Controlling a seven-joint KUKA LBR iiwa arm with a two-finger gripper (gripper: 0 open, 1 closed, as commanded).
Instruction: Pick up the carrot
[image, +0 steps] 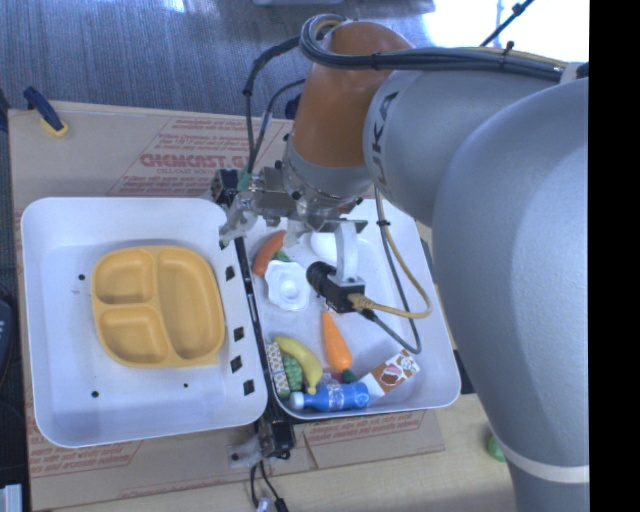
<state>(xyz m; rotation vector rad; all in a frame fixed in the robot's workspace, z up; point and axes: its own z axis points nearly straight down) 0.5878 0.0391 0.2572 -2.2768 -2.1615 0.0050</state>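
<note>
Now end effector (300, 215) hangs over rt bin (436, 362), grip state unclear; carrot (336, 342) lies inside, nr banana (303, 362).

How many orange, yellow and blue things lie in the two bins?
Orange: 2 (carrot, orange piece)
Yellow: 2 (plate, banana)
Blue: 1 (bottle)
Total: 5
</note>
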